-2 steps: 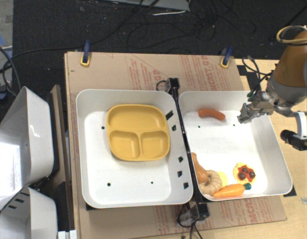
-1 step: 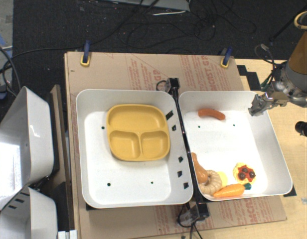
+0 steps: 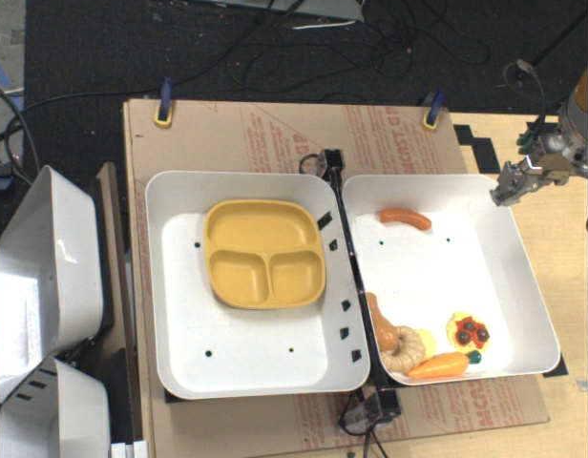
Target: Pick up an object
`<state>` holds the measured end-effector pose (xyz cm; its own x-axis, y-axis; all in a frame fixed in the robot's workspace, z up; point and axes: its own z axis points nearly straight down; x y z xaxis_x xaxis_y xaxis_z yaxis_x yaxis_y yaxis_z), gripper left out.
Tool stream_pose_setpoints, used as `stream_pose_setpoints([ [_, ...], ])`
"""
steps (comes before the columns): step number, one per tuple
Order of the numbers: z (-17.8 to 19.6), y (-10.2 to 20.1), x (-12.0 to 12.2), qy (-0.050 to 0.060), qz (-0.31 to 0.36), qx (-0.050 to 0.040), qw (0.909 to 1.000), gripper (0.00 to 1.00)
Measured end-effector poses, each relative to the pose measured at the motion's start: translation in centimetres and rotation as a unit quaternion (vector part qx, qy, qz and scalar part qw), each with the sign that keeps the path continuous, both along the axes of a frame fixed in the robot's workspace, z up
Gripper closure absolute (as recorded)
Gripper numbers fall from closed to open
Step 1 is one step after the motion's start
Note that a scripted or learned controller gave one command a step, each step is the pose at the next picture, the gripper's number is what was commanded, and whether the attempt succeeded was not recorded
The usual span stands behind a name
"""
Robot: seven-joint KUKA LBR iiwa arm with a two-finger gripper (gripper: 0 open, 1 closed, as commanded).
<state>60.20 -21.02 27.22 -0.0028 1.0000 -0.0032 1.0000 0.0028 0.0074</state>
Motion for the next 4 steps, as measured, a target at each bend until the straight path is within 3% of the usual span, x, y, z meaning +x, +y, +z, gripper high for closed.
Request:
stream_pose_setpoints([
  [2,0.4,10.0,-0.3,0.004,0.002,0.0024,1.0000,1.00],
  [3,-1.2,15.5,0.0,0.005,0.003,0.0026,1.0000,1.00],
  [4,-1.2,20.3,-1.1,0.005,0.002,0.0023,1.0000,1.00],
])
